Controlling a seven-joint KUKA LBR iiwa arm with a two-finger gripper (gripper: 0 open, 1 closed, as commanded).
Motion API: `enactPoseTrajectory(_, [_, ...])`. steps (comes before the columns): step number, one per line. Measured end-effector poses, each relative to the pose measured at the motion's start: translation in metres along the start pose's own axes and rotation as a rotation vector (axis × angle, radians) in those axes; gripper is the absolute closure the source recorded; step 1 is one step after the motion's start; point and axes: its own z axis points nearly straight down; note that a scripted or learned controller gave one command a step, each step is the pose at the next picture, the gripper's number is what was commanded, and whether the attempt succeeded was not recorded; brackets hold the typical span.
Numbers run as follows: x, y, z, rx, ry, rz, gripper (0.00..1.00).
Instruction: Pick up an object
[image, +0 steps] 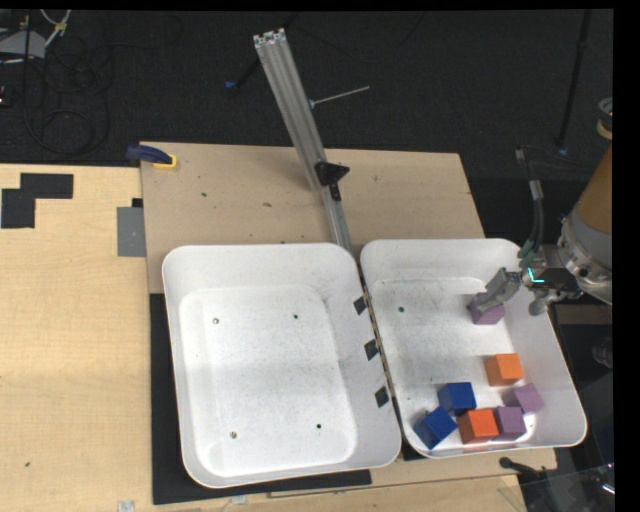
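My gripper (497, 293) reaches in from the right over the upper part of the right bin (440, 262). A small purple block (487, 314) sits right at its tip, touching or just beneath it; whether it is gripped does not show. Lower in the same bin lie an orange block (504, 369), a purple block (524, 398), a blue block (457, 396), a second blue block (436, 427), a second orange block (480, 425) and another purple block (511, 422), clustered near the front right corner.
The left bin (190, 280) lies beside the right one, joined by a divider with black clips (370, 348). A slanted aluminium post (300, 120) rises behind the bins. The wooden bench (240, 200) extends behind and to the left.
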Motion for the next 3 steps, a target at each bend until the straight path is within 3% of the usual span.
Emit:
enactPoseTrajectory(1, [-0.001,0.001,-0.002,-0.005,-0.001,0.003,0.0])
enactPoseTrajectory(3, [-0.007,-0.007,0.119,0.002,0.001,0.002,0.0])
